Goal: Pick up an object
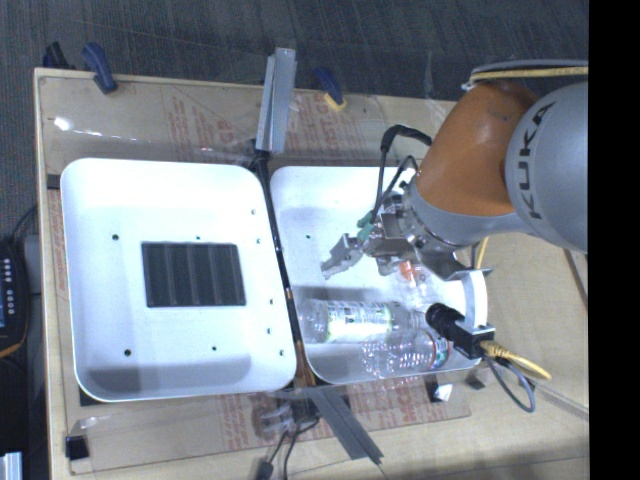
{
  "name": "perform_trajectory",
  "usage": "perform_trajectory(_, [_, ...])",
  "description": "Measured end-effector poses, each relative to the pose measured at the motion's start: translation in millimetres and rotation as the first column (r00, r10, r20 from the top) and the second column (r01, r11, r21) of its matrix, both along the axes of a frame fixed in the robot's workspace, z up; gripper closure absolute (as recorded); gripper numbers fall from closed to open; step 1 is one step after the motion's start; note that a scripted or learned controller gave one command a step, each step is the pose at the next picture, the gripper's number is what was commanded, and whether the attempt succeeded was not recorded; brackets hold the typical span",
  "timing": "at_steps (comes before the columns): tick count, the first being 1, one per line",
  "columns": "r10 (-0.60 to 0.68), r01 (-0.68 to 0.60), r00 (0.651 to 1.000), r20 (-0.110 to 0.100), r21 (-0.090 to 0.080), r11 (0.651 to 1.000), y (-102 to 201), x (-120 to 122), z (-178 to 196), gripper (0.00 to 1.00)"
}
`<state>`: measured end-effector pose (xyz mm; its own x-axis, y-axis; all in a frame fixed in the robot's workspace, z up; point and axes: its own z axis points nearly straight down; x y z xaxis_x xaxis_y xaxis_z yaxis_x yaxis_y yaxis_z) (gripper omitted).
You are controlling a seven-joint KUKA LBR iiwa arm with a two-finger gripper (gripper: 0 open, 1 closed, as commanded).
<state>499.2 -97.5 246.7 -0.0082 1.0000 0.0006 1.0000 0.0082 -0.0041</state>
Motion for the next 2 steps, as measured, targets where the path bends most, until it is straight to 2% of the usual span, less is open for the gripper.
perform_trajectory(1, [0.033, -0.033, 0.999, 0.000, -0.001, 0.999, -21, 4, -146, 0.00])
perform_trajectory(2, [-0.157, 0.157, 0.988, 0.002, -0.001, 0.988, -64, 88, -136, 0.00])
